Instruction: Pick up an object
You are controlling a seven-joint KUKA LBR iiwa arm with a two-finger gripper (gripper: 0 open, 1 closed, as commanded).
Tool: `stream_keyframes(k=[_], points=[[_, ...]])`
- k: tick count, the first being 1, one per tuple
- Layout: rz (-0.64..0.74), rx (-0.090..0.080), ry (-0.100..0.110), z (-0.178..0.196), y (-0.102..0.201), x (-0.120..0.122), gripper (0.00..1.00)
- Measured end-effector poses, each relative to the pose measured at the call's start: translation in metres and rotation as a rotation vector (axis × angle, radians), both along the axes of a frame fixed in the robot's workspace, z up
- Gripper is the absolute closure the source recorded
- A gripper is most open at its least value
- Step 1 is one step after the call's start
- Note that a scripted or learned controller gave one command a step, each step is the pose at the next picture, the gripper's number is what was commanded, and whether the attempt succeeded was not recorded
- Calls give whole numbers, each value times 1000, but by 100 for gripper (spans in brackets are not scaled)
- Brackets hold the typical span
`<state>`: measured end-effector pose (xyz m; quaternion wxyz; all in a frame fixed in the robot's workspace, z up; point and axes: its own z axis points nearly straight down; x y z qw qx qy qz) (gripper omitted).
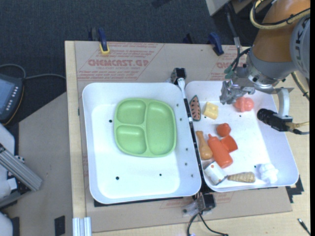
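Observation:
My gripper hangs over the back of the right bin, reaching in from the right. A salmon-pink rounded object lies just to its right, touching or nearly touching it. A yellow cheese wedge sits a little to the left of the gripper, and a watermelon slice lies by the bin's left wall. Nothing visibly hangs from the gripper.
The right bin also holds a red pepper, an orange bottle, a tan drumstick, a white cup, an ice-cream cone and a white lump. A green divided plate lies in the left bin.

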<state>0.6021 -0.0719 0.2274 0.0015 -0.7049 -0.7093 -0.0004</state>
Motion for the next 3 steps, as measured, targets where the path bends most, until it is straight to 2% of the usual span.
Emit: stream_keyframes(k=[1, 2, 3], points=[[0, 1, 2, -8, 60, -17, 100], [-3, -1, 2, -10, 94, -36, 100], [-6, -3, -5, 6, 83, -26, 100]])
